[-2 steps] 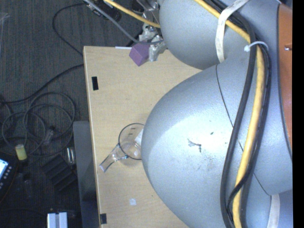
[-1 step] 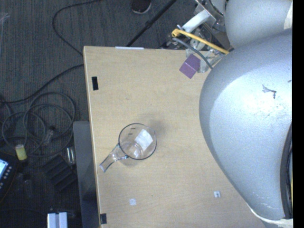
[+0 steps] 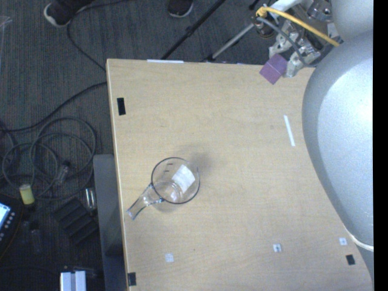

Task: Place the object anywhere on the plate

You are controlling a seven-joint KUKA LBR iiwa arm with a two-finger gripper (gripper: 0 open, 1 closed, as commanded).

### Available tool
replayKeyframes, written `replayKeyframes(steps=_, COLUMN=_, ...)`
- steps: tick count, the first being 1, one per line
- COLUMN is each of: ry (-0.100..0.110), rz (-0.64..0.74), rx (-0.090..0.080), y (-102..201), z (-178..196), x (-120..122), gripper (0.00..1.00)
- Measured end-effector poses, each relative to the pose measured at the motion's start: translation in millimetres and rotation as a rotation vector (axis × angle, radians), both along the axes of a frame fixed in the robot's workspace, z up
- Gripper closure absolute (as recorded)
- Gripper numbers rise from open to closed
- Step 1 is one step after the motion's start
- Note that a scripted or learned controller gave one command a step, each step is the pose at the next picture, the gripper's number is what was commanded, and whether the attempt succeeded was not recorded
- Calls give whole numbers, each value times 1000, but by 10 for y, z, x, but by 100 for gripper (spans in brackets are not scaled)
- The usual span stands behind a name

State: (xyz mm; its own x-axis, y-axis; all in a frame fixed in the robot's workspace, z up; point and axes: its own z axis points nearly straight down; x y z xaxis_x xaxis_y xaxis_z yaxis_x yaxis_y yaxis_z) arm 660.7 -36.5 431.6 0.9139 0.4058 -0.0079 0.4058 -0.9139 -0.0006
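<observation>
A small purple block point(image 3: 272, 70) hangs over the bench's far right edge, between the fingers point(image 3: 293, 63) of my gripper point(image 3: 280, 60), which is shut on it. The grey arm point(image 3: 342, 132) fills the right side, with a yellow cable near the wrist. A clear glass dish point(image 3: 162, 163) with a short handle pointing to the lower left rests on the light wooden bench top point(image 3: 230, 162), left of centre. Something whitish point(image 3: 184, 177) shows inside the dish. The gripper is far from the dish, up and to the right of it.
A thin white strip point(image 3: 290, 130) lies on the bench near the arm. Small black tabs point(image 3: 121, 106) mark the bench edges. Cables point(image 3: 48, 156) and a person's shoes point(image 3: 66, 5) are on the dark floor to the left and at the top.
</observation>
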Motion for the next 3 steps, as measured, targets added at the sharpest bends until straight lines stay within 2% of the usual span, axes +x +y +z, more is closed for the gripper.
replayKeyframes(steps=1, ry=-1, rz=-66, rx=1, y=911, z=-17, x=-83, gripper=100)
replayKeyframes(steps=2, ry=-3, rz=-219, rx=0, y=1505, z=0, x=-28, gripper=100)
replayKeyframes(steps=3, ry=-1, rz=-219, rx=0, y=1899, z=-486, x=-113, gripper=100)
